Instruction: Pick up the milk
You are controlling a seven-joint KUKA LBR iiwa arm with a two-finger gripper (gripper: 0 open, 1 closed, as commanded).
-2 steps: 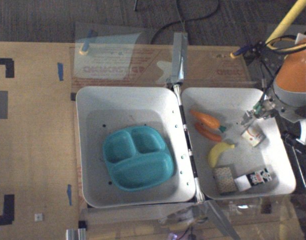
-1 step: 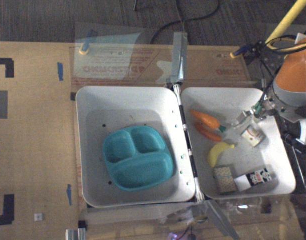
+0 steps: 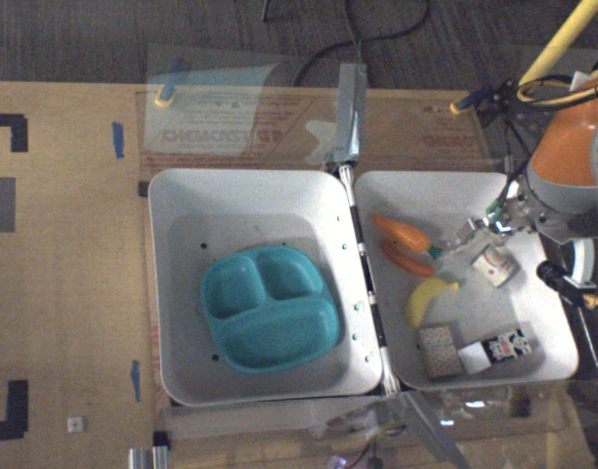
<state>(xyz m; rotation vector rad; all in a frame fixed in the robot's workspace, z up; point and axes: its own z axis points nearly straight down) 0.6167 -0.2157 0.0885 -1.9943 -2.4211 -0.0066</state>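
near edge, right bin: the milk, a small white carton w/ black cow-patch print, lies on its side on the floor of the right white plastic bin, close to the near wall and toward the near right corner. touching or just beside its left end sits a speckled tan square block, poss. a sponge or cracker. judgement: carton lying flat rather than upright means a top-down grasp across its narrow width is the likely approach; the tan block crowding one end leaves less room on that side.

mid bin: a yellow lemon-shaped toy rests apart from the carton, nearer the bin centre. beyond it two orange carrot-shaped pieces w/ a green tip lie slanted by the left wall.

gripper: at the end of the grey arm w/ orange band, reaching in from the right, hanging over the far-right part of the bin. a small white-and-red object sits at its tip; cannot tell if it is held or merely below. gripper opening: cannot tell, metal parts too blurred. it is well apart from the milk, so task judged not yet begun on the right item.

left bin: a teal divided plastic tray lies in the left white bin, no bearing on task.

far: tan cardboard-covered desk w/ blue tape marks; clear plastic sheet behind bins.
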